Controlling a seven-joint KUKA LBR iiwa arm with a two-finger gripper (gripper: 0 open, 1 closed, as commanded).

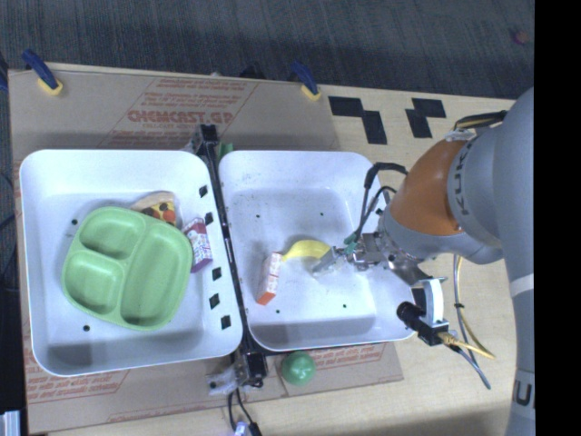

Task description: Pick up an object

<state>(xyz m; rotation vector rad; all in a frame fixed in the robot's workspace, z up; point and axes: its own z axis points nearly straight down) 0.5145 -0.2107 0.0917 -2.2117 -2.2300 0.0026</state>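
Note:
A yellow banana-shaped piece (304, 250) lies near the middle of the right bin (272, 171). Left of it lies a white tube with an orange cap (270, 277). My gripper (334, 257) reaches in from the right, low in this bin, with its tips right beside the banana's right end. The fingers look slightly apart, and nothing sits clearly between them. The grey arm with its orange band (431, 193) hangs over the bin's right rim.
The left bin (45, 180) holds a green divided tray (127, 266), a pizza-slice toy (159, 209) and a small purple-and-white packet (200, 243). A green ball (297, 368) rests on the cardboard in front of the bins. Cables trail off the wrist at right.

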